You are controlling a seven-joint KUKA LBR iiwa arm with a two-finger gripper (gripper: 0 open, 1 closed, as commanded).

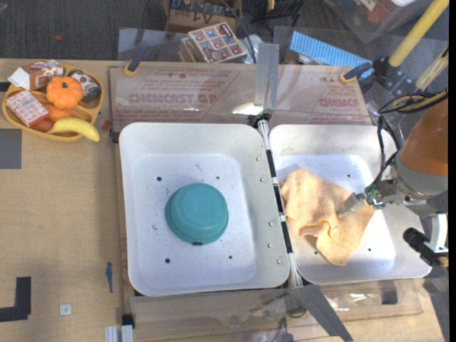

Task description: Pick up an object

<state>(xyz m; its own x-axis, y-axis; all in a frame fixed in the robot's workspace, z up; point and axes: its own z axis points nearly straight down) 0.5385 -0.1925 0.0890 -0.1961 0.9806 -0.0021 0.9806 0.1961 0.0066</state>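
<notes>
Cloth [320,209] is seen crumpled in the right bin [399,262], with the claw [350,206] pressed into its right side. Whether the claw is spread cannot be told. Only a loose fold may be caught, so slipping is risked.

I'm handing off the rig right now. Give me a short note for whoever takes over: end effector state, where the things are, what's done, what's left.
End effector: down in the right bin, its tip on the orange cloth; I cannot tell whether it grips.
Orange cloth: crumpled, lying in the right bin's left half, not lifted.
Teal bowl: upside down in the middle of the left bin, untouched.
Done: the arm has reached the cloth.
Left: secure a grasp and lift an object clear of its bin.
</notes>
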